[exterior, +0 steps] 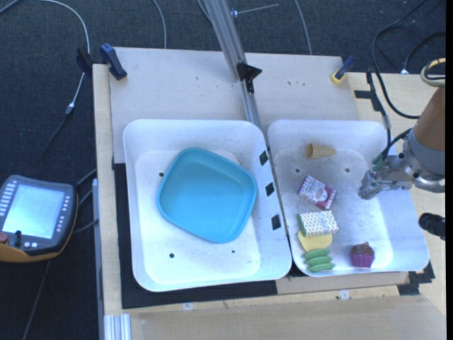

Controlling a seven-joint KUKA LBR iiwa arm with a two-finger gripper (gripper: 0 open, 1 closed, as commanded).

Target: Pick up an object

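Saw the gripper (371,184) low over the right bin (398,222), near its right wall. Could not tell if open or closed. Spotted a small red box (316,192) just left. Probably needed to slide left, center above, then drop straight.

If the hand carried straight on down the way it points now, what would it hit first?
Probably bare floor of the right bin: the hand hangs over an open patch, with the pink carton well to its side. Depth is uncertain.
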